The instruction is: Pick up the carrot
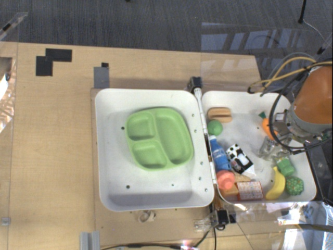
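1. Two white bins sit side by side on the table. The left bin carries a green divided plate, set near its middle.

2. The right bin holds the clutter: a hot-dog bun at the far end, a green ball just beside it, a blue bottle along the dividing wall, a black-and-white cow toy, a pink round piece, a patterned box, a banana and two green pieces at the near right corner.

3. The carrot shows as a small orange bit at the right bin's right side, partly hidden by the arm's wrist. It lies well apart from the pile, which should make it easier to single out.

4. The jaws hang low over the bin just beside the carrot, toward the banana. They look translucent and blurred; whether they stand wide or narrow I cannot tell. Nothing is visibly between them.

5. Judgement: approach stage, grasp not made. The tool seems slightly off the carrot, so a miss or a nudge of the banana is possible.
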Controlling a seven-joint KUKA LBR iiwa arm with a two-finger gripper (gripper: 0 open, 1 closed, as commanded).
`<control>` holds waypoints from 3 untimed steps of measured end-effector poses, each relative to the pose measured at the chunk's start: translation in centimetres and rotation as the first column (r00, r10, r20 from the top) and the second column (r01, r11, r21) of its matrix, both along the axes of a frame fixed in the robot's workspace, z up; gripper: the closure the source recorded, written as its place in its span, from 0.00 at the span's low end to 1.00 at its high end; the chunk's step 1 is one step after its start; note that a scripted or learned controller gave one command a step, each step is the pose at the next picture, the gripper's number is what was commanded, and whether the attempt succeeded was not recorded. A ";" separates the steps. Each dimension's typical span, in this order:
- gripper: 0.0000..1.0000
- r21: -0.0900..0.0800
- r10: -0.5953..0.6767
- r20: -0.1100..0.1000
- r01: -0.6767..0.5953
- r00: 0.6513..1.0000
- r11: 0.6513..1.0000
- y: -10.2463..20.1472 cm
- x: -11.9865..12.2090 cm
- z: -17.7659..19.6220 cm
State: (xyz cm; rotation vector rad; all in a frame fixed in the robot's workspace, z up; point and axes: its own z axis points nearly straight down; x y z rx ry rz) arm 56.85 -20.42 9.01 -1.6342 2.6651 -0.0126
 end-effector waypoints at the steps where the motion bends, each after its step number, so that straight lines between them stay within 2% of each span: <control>1: 1.00 -0.002 0.244 -0.001 -0.244 0.970 0.970 12.0 -5.6 11.3; 2: 1.00 0.001 0.310 -0.007 -0.310 0.951 0.951 18.6 -7.9 13.0; 3: 0.00 0.000 0.307 -0.008 -0.307 0.952 0.952 18.4 -7.9 12.9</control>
